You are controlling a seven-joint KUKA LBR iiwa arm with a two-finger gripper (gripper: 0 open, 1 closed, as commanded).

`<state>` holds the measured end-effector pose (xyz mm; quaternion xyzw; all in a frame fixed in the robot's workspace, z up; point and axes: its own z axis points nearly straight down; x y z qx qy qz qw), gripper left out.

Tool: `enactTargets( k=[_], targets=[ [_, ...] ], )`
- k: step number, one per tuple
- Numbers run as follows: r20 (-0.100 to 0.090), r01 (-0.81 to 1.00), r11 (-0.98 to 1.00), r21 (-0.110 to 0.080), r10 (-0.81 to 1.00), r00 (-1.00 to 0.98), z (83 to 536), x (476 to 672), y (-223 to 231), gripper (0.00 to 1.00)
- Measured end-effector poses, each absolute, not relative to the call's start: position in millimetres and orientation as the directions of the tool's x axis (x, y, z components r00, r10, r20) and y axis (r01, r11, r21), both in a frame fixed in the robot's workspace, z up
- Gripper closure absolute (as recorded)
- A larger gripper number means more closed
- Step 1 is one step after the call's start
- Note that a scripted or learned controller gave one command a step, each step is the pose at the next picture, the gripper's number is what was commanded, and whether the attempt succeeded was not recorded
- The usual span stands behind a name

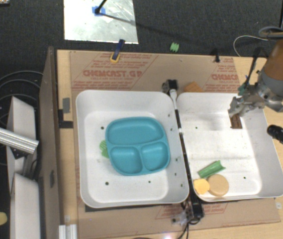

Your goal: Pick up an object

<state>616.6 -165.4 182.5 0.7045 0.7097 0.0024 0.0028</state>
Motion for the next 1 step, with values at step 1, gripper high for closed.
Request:
enactTargets(
  k=[1],
  targets=[
    [0.002,1.000,0.011,0.005,1.000,-0.011,205.8,624.0,-99.4,1.00]
  ],
)
